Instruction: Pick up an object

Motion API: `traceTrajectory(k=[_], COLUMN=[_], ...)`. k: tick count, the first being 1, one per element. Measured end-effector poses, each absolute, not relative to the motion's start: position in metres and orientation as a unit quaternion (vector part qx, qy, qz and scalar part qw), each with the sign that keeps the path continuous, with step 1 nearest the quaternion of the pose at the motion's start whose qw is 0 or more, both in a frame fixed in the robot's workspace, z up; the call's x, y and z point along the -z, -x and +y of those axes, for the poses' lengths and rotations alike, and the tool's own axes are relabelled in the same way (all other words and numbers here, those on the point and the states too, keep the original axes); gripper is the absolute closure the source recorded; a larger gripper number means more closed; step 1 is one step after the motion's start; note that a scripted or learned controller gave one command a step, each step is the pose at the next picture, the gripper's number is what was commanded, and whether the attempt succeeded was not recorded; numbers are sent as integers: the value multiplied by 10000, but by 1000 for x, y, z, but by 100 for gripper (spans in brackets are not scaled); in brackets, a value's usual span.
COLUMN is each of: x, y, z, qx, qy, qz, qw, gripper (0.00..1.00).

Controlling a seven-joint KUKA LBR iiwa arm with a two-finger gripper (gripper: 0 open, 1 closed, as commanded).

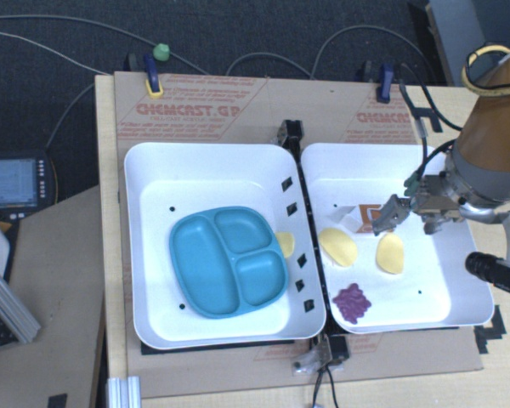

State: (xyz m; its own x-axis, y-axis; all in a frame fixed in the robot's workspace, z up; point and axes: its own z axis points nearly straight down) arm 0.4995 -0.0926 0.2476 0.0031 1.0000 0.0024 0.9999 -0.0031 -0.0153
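Note:
In the right bin (pixel 425 161) lie two pale yellow pieces, one (pixel 338 247) near the divider and one (pixel 391 254) to its right. A purple grape bunch (pixel 352 302) sits near the front wall. A small orange and white item (pixel 365 216) lies further back, partly hidden by a finger. My gripper (pixel 410 223) hangs just above and behind the right yellow piece. It is open, with nothing between its fingers. The left finger (pixel 390 214) sits beside the orange and white item.
The left bin (pixel 153 177) holds a blue divided plate (pixel 229 260) and a small yellow piece (pixel 286 245) by the plate's right edge. A black divider with clips (pixel 299 219) separates the bins. The grey and orange arm (pixel 493 134) covers the right bin's far right side.

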Motion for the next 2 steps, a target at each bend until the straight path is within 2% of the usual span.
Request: traceTrajectory(k=[1,2], x=[-254,-198], y=[-502,-500], z=[-92,-102], qx=[-3,-19], qy=[7072,7080], qz=[-7070,-7062], qw=[9,36], gripper=[0,0])
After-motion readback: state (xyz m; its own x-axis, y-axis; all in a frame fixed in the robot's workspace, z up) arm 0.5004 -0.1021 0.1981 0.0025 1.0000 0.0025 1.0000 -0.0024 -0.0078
